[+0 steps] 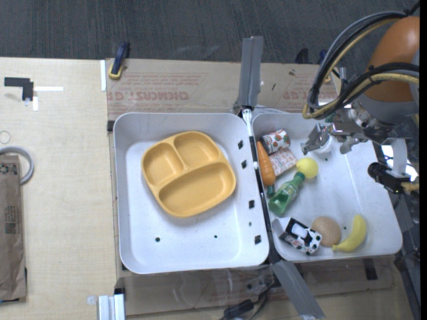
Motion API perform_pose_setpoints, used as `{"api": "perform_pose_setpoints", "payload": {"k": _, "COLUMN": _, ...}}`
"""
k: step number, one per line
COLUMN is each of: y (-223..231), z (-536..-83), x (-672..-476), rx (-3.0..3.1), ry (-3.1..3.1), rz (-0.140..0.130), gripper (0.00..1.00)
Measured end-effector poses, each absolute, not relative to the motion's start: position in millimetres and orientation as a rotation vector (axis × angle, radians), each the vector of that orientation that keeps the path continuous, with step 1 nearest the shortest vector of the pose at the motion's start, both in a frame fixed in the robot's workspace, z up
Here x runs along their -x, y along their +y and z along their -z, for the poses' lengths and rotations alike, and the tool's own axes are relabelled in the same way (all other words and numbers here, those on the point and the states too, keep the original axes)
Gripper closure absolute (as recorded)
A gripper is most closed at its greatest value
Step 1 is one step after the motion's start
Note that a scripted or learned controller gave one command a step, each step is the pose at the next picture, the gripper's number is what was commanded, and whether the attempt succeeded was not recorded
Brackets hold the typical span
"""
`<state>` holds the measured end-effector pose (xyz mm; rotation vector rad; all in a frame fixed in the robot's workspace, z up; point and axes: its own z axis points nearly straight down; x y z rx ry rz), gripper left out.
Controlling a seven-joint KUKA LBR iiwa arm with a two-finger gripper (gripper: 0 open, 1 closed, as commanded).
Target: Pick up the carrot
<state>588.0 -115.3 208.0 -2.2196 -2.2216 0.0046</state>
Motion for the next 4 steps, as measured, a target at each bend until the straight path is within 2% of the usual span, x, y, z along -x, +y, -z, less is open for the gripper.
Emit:
{"api": "perform_pose_setpoints", "payload": {"k": 1, "y": -113.3, "z": -159.5, "x": -543.8, "rx": 2.314, "ry": -2.123, "rz": -0.004, "gripper": 0.0}}
{"api": "perform_pose_setpoints", "payload": {"k": 2, "y": -100.9, "z": -117.0, "x": -476.6, "rx": 2.171, "ry": -2.269, "rz": -0.003, "gripper": 0.0}}
{"api": "perform_pose_setpoints", "payload": {"k": 3, "y": -106.6, "z": -111.2, "x": -558.2, "rx": 2.407, "ry": -2.018, "rz": -0.004, "gripper": 0.0}}
{"api": "perform_pose_setpoints", "payload": {"k": 4, "y": -57.6, "z": -190.7, "x": -556.6, "rx": 2.342, "ry": -2.093, "rz": -0.005, "gripper": 0.0}}
